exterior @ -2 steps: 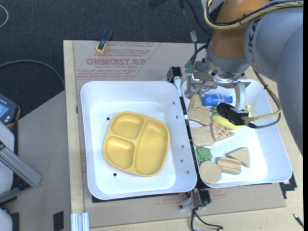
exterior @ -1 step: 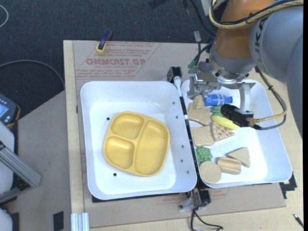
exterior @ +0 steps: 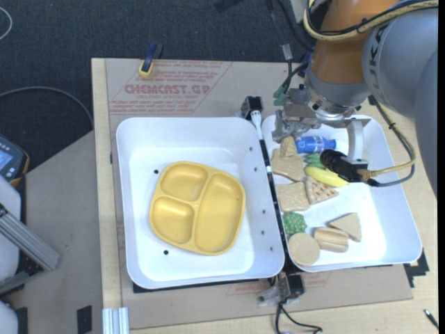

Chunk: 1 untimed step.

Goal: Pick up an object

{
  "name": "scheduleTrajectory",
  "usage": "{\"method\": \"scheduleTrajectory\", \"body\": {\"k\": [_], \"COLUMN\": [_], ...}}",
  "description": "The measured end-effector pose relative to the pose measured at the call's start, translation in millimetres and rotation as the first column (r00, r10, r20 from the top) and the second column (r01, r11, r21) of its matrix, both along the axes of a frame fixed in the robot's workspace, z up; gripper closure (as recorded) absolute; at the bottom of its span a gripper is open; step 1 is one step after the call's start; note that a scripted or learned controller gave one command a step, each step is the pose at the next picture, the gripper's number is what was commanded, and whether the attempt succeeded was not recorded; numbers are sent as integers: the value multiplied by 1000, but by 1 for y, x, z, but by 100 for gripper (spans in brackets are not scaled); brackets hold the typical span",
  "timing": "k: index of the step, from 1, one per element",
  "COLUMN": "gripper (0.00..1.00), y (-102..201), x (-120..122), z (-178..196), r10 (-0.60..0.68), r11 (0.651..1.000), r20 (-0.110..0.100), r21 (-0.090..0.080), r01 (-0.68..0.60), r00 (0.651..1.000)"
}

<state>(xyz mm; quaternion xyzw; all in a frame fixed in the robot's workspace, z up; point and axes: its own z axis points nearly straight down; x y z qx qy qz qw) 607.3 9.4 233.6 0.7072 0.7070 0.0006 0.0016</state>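
Gripper (exterior: 300, 122) low over the far end of the right bin (exterior: 396, 221), just above the blue bottle (exterior: 314, 144) and a cracker (exterior: 288, 165). Whether it is open or closed: cannot tell, arm body blocks the view. Nothing seen lifted. Food pieces lie crowded along the bin's left side: banana (exterior: 327, 177), broccoli (exterior: 294, 223), bread (exterior: 332, 239). Left bin (exterior: 139, 256) carries a yellow tray (exterior: 198, 207). Judgement: approach stage only; grasp and lift remain.

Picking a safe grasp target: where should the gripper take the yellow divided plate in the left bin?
Grip the yellow plate at its raised outer rim, probably on the edge facing the right bin, coming straight down. It lies flat and alone in the left bin, too broad to span.
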Motion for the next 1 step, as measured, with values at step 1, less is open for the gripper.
{"method": "scheduleTrajectory", "body": {"k": [1], "gripper": [100], "y": [15], "x": [-4], "z": [-11], "r10": [1], "r11": [1000], "r20": [-6], "r21": [2], "r01": [-1], "r00": [1000]}}
